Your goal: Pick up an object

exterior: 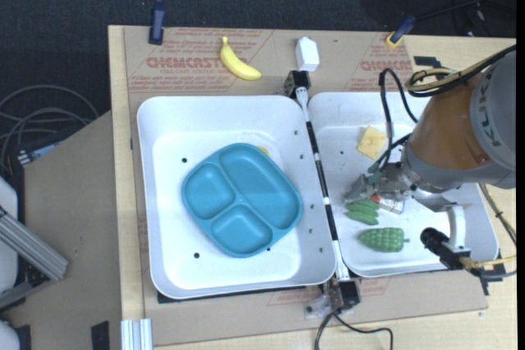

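Reaching: the grey arm (pixel 459 135) with its orange band is coming in from the desk's right side and bending down over the right bin (pixel 484 246).
Pincer: the pincer (pixel 369 188) is hanging low near the left wall of the right bin, about midway along it; whether it is gripping anything is impossible to tell, as the tips are lost against the clutter beneath.
Green pod-shaped toy: a small smooth green piece (pixel 362 213) is lying just below the pincer, close to the bin's left wall; contact with the pincer cannot be judged.
Green bumpy toy: a knobbly green object (pixel 382 239) is lying flat near the front edge of the right bin, just beside the smooth green piece.
Yellow piece: a pale yellow wedge (pixel 372 142) is sitting toward the back of the right bin, apart from the pincer.
Left bin: the left bin (pixel 164 135) is carrying a blue divided plate (pixel 239 198) with three compartments, lying flat near the middle; a scrap of yellow is peeking out at its back edge.
Banana: a yellow toy banana (pixel 236 61) is resting on the desk (pixel 131 94) behind the left bin, near the back edge.
Clips: a blue clip (pixel 157 20) is sitting at the desk's back left corner, and a white block (pixel 308 53) is sitting behind the seam between the bins.
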Motion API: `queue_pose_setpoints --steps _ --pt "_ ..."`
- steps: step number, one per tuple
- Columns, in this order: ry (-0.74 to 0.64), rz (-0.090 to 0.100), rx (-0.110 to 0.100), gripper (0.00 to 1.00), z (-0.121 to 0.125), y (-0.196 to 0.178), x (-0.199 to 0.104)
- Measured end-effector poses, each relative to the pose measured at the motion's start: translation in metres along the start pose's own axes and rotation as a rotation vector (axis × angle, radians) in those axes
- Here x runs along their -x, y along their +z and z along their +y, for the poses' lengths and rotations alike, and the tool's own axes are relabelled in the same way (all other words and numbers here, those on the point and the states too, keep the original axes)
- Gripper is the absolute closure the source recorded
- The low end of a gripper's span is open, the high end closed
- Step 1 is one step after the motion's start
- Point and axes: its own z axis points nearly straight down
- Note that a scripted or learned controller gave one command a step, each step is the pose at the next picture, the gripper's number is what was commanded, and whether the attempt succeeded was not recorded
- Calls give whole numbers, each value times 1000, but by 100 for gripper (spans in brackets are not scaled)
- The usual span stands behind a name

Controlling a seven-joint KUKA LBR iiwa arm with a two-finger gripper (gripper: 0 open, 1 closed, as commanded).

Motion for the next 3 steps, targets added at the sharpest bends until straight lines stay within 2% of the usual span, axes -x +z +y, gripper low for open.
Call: queue_pose_setpoints --steps 2,3 --pt "3 -4 1 0 -1 0 -5" --pt "4 -7 3 100 0 -11 -4"
